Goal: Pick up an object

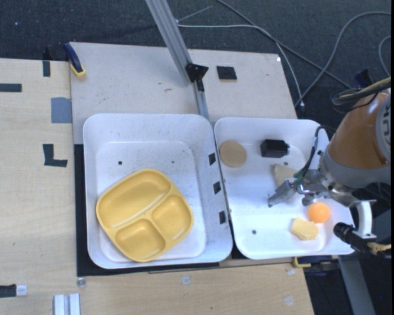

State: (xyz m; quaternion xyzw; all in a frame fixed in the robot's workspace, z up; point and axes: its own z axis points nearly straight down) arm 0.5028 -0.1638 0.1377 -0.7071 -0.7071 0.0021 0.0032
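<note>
Camera view: I see 2 white bins side by side, and my arm (358, 136) reaches in from the right over the right bin (249, 238). The gripper (280, 194) hangs low over the middle of that bin, its 2 dark fingers (276, 199) pointing left and down, spread only narrowly, with nothing visible between them, so I count it as holding nothing. The candidates lie around it: an orange ball (319, 212) just to the right of the gripper's body, a yellow block (305, 229) just below the ball near the bin's front wall, a pale wedge (282, 173) just above the fingers, a black block (274, 148) further up, and a tan disc (233, 154) near the bin's left wall. The left bin (95, 133) holds a yellow divided tray (144, 214), well apart from the gripper. In my judgement the pale wedge is the nearest target, but I cannot tell whether the fingertips touch it. To do this well, I would centre the fingers over 1 object, keep clear of its neighbours so nothing gets nudged away, descend straight, close firmly, then lift slowly. The ball may roll off if struck off-centre.
</note>
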